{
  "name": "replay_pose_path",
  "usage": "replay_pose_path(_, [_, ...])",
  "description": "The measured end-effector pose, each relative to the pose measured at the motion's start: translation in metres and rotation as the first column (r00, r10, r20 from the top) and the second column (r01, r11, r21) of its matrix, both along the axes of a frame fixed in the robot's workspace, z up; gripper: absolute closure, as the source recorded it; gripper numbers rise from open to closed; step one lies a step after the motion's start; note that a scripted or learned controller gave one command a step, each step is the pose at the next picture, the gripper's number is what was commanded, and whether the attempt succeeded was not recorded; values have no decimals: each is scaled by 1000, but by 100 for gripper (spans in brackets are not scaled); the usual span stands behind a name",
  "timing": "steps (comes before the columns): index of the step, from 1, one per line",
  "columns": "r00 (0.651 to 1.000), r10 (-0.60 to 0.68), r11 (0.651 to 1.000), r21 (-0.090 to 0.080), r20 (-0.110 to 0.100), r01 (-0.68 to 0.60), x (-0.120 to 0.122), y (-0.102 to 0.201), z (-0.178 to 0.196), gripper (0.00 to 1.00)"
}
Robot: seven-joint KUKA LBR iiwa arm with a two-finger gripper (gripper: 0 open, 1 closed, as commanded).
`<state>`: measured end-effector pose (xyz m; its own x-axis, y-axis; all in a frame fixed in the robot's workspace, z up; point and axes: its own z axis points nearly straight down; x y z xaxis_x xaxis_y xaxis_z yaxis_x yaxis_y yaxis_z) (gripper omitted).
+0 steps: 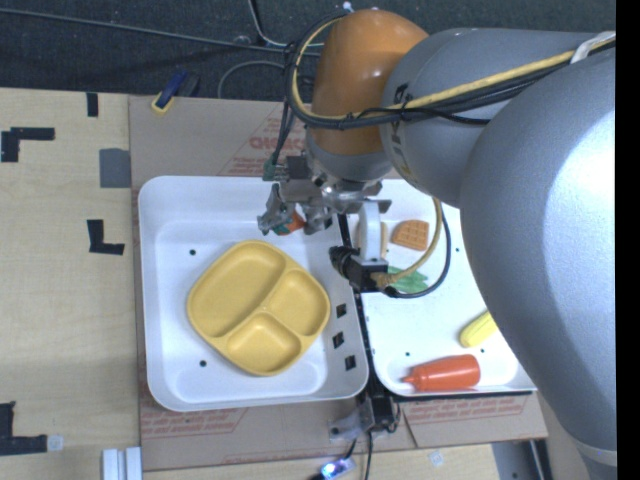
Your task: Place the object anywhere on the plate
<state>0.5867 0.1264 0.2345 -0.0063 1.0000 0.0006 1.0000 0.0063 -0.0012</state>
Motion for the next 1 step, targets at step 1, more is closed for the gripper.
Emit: replay_pose_path(1, [1000,-4,1000,-1,-1,4,0,-3,0,0])
